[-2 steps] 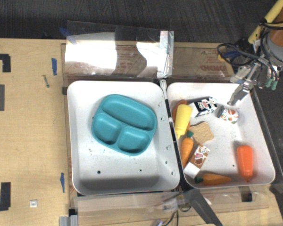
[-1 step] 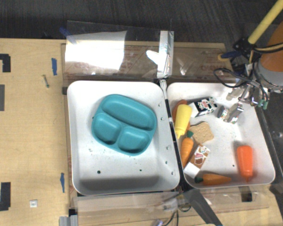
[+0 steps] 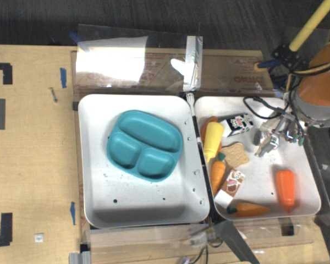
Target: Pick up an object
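My gripper (image 3: 268,141) hangs over the upper right part of the right bin (image 3: 313,164), metal fingers pointing down-left, with nothing visible between them. To its left lie a black-and-white toy (image 3: 239,123), a yellow corn-like piece (image 3: 213,138) and a tan cracker (image 3: 236,154). Lower down are an orange carrot (image 3: 217,176), a small printed card (image 3: 234,182), a second carrot (image 3: 252,208) along the front wall and a red-orange piece (image 3: 286,187) at the right.
The left bin (image 3: 93,147) holds a teal divided tray (image 3: 145,143). A clear plastic sheet and a metal bracket (image 3: 193,62) sit behind the bins. Cables and the orange-banded arm (image 3: 319,87) crowd the upper right.
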Controlling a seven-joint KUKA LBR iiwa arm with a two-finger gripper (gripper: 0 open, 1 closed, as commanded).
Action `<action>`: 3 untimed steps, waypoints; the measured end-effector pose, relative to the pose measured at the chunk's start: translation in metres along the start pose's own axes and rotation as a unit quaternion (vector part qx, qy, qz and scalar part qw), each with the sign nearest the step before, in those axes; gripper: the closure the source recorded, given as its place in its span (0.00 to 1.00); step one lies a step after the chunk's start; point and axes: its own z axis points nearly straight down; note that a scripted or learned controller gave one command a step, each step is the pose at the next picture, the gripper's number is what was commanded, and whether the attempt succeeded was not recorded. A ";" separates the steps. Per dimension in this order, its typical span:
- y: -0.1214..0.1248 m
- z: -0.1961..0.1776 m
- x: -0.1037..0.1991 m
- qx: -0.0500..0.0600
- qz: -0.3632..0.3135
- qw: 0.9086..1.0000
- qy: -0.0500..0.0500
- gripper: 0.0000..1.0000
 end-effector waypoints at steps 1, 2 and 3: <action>-0.056 0.028 0.097 0.001 0.066 0.998 0.003 0.00; -0.053 0.015 0.093 -0.001 0.064 0.998 -0.003 1.00; 0.038 -0.106 0.105 -0.001 0.073 0.997 0.001 1.00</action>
